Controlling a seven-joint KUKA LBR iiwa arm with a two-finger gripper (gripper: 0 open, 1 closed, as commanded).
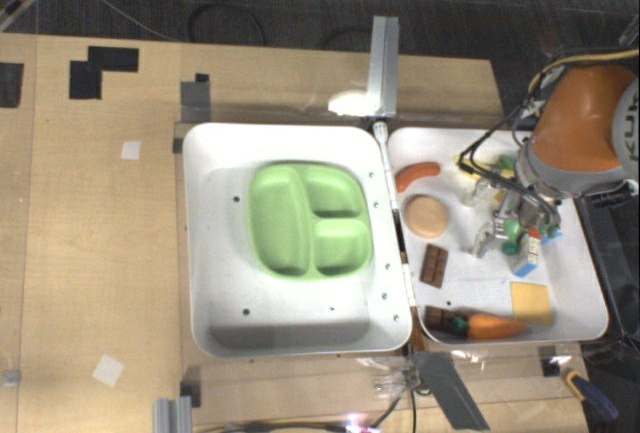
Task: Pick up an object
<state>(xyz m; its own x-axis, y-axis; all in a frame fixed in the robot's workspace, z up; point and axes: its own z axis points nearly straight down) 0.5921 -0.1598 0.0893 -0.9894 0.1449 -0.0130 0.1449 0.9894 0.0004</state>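
My gripper (497, 239) hangs low over the right bin (575, 316), in its middle right part. Around it lie a green and blue item (520, 243) right beside the fingers, a yellow block (530, 301) below, a brown chocolate bar (433, 265) to the left, a round tan cookie (427, 214), a red sausage (417, 175) and an orange carrot (487, 326) along the front wall. I see nothing clearly held between the fingers.
The left bin (215, 321) carries a green divided plate (306, 218). A metal post (384, 66) stands behind the wall between the bins. Cables run along the arm's wrist (575, 136) at the right.
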